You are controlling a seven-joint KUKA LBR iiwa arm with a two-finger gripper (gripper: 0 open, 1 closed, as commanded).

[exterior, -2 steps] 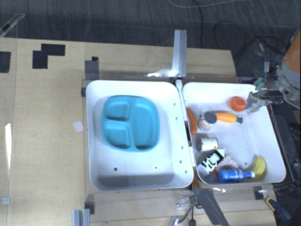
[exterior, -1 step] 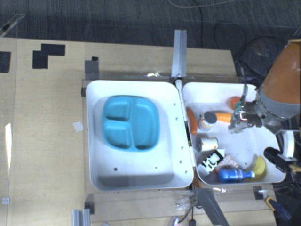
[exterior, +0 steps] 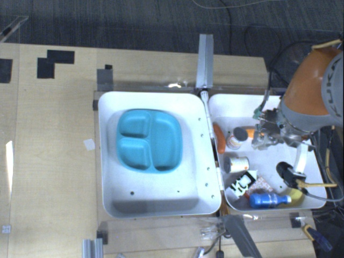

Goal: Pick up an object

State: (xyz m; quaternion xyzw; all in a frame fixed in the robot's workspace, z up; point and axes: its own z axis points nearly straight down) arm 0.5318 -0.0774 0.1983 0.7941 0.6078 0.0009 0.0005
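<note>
While the grey arm (exterior: 309, 90) leans in from the right, orange band showing, its gripper (exterior: 265, 135) hangs over the far half of the right bin (exterior: 231, 109), and from this angle I can't tell whether it is apart or clamped together. Just beside it on the left sits a small dark-and-orange piece (exterior: 245, 134), and touching that, a little round pot (exterior: 234, 141) with an orange ring. Along the bin's left wall lies an orange stick (exterior: 219, 137), pointing front to back. Nearer me, a white cylinder (exterior: 238, 163) lies on its side, and below it a black-and-white packet (exterior: 242, 184) rests against a pinkish speckled lump (exterior: 263, 184). Right at the near wall, a blue bottle (exterior: 267, 200) lies flat. All these things are down on the bin floor, all below or left of the gripper. Over in the left bin (exterior: 156, 192), a blue divided plate (exterior: 149, 140) sits alone toward the far side, well apart from the arm. Both bins stand side by side on the pale bench (exterior: 48, 160).
</note>
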